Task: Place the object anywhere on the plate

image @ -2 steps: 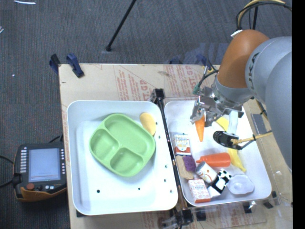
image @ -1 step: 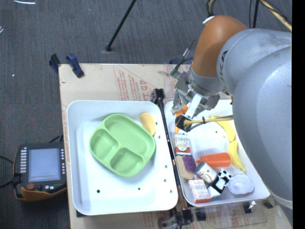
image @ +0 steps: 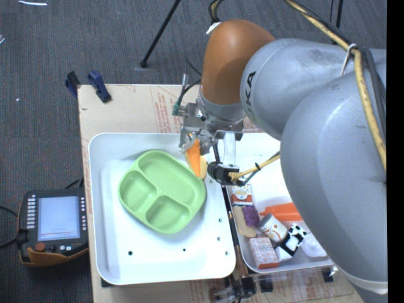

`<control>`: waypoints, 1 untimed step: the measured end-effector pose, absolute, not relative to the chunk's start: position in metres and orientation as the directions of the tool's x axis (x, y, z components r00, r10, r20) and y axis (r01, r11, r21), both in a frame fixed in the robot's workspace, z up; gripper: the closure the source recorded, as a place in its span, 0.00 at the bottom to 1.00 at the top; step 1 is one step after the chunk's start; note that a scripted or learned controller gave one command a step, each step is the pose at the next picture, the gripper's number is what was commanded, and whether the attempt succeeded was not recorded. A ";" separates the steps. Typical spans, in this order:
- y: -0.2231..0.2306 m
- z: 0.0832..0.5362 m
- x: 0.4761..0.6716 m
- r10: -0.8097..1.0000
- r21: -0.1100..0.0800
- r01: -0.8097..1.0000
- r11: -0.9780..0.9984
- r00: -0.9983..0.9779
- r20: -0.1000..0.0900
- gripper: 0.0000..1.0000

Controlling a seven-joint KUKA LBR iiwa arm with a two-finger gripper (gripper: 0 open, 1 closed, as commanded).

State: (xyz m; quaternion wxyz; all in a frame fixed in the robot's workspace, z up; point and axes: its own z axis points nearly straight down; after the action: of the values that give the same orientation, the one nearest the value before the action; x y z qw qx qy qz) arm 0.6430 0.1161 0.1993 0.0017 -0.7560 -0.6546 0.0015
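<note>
The gripper [image: 197, 145] hangs over the plate [image: 162, 191]'s two-o'clock rim, closed on an orange carrot-like object [image: 194, 160] held upright between its fingers, apparently to be lowered onto the plate; spare items wait in the right bin [image: 315, 257].

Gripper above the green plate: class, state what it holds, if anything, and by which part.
The gripper appears to hold an orange carrot-like object, pinched at its upper end; the rest hangs down beside the green plate's right rim.
</note>
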 end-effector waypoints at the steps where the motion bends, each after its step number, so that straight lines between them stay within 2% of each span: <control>1: 0.116 0.200 0.643 0.990 -0.004 0.990 -0.142 0.142 -0.001 0.00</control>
State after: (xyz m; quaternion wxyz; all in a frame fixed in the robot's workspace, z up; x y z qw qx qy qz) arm 0.6432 0.1159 0.1999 0.0011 -0.7558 -0.6548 0.0014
